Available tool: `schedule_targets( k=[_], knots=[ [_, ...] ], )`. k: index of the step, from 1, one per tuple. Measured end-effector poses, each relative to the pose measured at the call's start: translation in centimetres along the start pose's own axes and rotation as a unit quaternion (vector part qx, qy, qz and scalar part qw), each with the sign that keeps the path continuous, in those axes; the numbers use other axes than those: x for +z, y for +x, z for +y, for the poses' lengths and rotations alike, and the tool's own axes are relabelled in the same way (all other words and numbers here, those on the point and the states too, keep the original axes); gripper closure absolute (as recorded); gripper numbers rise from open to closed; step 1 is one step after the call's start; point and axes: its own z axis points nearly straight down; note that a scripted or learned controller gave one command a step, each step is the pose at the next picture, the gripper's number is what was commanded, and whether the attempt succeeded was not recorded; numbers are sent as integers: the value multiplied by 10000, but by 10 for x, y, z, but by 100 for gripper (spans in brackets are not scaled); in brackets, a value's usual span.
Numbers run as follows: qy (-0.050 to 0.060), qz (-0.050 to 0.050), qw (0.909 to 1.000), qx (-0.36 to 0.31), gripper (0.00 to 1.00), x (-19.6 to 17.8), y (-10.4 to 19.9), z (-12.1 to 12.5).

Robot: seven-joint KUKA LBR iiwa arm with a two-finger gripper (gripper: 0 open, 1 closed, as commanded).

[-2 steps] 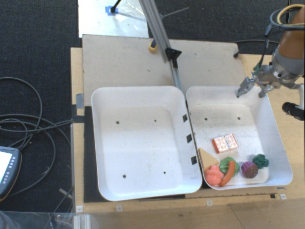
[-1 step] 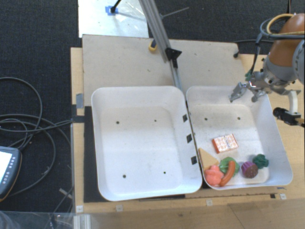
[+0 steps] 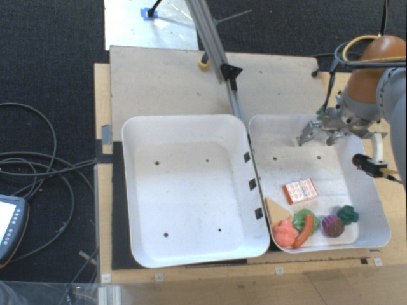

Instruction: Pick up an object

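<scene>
Lying along the bottom edge of the right bin (image 3: pixel 375 215), at the lower right of the frame, the objects crowd together: a pink piece (image 3: pixel 286 234) touching an orange carrot-like piece (image 3: pixel 304 229) and a green leafy piece (image 3: pixel 304 216), then a purple piece (image 3: pixel 332 225) just beside a dark green one (image 3: pixel 348 214). A tan wedge (image 3: pixel 275 208) leans against the bin's left wall near them, and a red-and-white patterned block (image 3: pixel 299 190) sits a little higher, apart from the cluster. Above that, the middle of the right bin's floor is bare up to the gripper (image 3: pixel 318 134), which hangs over the bin's upper part, well apart from all the objects. Its fingers are spread apart with nothing between them. The arm (image 3: pixel 372 88) comes in from the right edge of the frame, its orange band at the upper right, wrist bent down toward the bin. The left bin (image 3: pixel 137 189) fills the centre of the frame, its right rim touching the right bin's left rim. Beyond both bins, a grey pole (image 3: pixel 206 27) slants up from the bench (image 3: pixel 165 81) toward the top centre.
</scene>
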Motion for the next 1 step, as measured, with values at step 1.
schedule_targets(
  k=[1],
  knots=[
    [-43,-18,10000,-19,100,-16,-1,3]
  ],
)
